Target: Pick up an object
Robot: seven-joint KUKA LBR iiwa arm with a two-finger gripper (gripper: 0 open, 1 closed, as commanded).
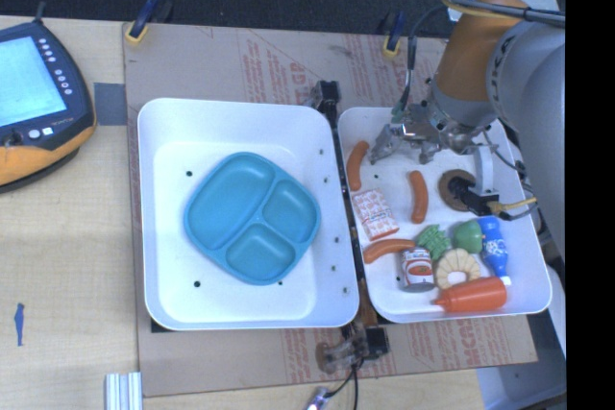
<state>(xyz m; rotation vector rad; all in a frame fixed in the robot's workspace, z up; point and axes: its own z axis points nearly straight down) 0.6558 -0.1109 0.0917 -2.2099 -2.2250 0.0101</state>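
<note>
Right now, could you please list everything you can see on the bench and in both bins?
Divided plate: one, blue, left bin.
Sausages: three, orange-red, right bin.
Packet: one, white and red, right bin.
Can: one, red and white, right bin.
Ketchup bottle: one, red, right bin's near edge.
Toy vegetables: green, beside a blue bottle.
Control pendant: one, orange and grey, far left.
Clamps: blue and yellow, bench's far edge.
Gripper: grey, over right bin's far end.

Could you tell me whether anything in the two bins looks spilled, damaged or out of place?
Nothing stands out. The blue divided plate lies flat in the left bin; the toy foods lie loose but inside the right bin, below the gripper.
</note>
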